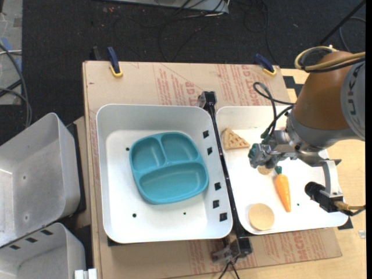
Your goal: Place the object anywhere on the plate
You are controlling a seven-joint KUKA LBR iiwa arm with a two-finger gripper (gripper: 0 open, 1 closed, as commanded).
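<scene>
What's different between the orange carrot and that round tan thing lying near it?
The carrot is long, tapering and bright orange with a green top; the round cookie is a flat, pale tan disc. The carrot lies nearer the gripper; the cookie sits closer to the bin's near edge. Both rest in the right bin, not on the blue plate.

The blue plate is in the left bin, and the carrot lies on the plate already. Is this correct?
Not quite. The blue plate is in the left bin, but the carrot lies in the right bin, below the pincer, as the camera view shows.
</scene>
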